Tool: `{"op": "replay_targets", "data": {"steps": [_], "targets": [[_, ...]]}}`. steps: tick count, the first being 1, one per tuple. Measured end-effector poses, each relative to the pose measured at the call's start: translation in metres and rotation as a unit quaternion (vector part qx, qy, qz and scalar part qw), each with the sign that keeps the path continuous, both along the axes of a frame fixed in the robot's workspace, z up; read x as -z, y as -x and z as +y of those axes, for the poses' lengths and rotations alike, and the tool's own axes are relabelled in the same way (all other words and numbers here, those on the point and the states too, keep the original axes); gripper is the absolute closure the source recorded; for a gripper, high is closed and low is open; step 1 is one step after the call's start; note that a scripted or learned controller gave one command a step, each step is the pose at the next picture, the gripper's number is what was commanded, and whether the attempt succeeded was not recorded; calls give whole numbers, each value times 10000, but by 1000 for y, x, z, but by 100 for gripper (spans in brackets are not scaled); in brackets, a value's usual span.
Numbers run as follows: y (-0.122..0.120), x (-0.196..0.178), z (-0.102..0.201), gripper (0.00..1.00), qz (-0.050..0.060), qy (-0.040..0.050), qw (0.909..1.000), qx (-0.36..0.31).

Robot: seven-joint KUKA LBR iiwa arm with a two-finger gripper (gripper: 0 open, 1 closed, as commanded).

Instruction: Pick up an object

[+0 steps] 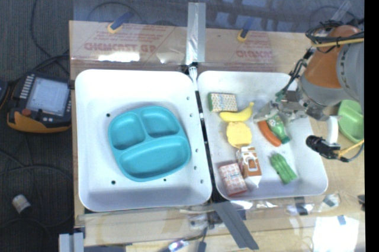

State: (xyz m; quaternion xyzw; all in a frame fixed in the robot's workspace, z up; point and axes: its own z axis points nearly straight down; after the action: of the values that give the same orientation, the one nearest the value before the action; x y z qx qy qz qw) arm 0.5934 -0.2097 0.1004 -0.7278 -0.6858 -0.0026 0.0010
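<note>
A: Top cam. Claw (277, 110) sits low in the right bin (314, 183), upper right part. Carrot (268, 133) lies just below-left of it, long axis slanting down-right, a green packet (279, 128) alongside.
B: Claw state?
A: Can't tell, tips blur into clutter.
B: Other stuff?
A: Banana (236, 115), smooth plastic; yellow lump (238, 135); cartons (251, 164); ridged green pod (283, 167). Left bin (89, 144) carries a teal tray (150, 141), glossy, three wells.

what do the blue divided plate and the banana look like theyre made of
The blue divided plate looks like moulded plastic: one even teal colour, rounded compartment edges, a soft sheen. The banana is probably a plastic toy, judging by its flat uniform yellow and smooth skin, though a real one cannot be ruled out from this view.
</note>
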Motion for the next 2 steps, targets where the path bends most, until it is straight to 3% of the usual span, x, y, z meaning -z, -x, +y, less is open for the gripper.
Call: {"op": "replay_targets", "data": {"steps": [1, 2], "targets": [[-77, 12, 15, 0, 15, 32, 9979, 640], [1, -21, -6, 0, 19, 9, 9995, 324]]}}
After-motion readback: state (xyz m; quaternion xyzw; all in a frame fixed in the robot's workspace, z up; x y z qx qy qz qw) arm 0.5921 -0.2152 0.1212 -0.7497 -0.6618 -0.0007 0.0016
